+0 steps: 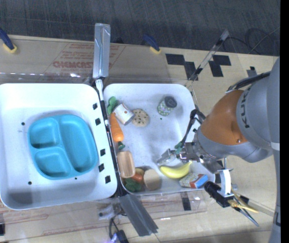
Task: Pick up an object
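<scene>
Looking down on the bench, I judge the pick as barely begun: nothing is lifted, every item lies on the floor of a bin. The gripper (170, 156) is low in the right bin (149, 92), near its front right corner, just beside the stem end of the banana (175, 171). I cannot tell how its metal tips are set; they blur into a pale glinting patch, and nothing is visibly caught between them. The banana looks the likeliest target, but that is my guess. What is left is the whole of the grasp and the lift.

The banana is a smooth yellow crescent, curved side toward the front wall. Next to it, toward the arm, sits a small carton (199, 181) with blue and red on it, boxy and flat-faced. Along the left wall I see an orange carrot (116, 129), long and tapered, and below it a tan bread loaf (126, 164) with rounded ends. A round speckled cookie (140, 117) lies flat near a small can (167, 106) tipped toward the back. The left bin (7, 103) holds a glossy teal divided plate (62, 146) with three moulded compartments. Both bins are matt white plastic with rounded corners.
</scene>
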You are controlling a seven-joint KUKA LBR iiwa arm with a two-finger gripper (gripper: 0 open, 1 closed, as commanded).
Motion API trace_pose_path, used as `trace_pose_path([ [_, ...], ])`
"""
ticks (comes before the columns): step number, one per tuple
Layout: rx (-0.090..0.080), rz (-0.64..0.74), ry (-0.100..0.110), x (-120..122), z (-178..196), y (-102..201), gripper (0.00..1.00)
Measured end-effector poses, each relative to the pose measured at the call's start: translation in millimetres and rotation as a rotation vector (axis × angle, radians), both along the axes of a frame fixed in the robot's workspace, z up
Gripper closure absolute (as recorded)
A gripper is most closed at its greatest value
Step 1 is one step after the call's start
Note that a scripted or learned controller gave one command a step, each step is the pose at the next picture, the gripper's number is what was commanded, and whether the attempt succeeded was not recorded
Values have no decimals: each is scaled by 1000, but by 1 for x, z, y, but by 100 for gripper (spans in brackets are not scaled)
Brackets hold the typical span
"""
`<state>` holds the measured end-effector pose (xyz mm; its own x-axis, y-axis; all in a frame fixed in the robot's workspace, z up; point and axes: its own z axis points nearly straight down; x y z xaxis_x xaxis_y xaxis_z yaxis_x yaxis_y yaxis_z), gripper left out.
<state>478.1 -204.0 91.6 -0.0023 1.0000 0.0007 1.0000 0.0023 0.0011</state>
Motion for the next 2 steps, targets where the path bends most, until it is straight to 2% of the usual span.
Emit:
trace_pose_path([
  [1,0,2,2,1,8,-1,100],
  [2,0,3,2,1,8,-1,0],
])
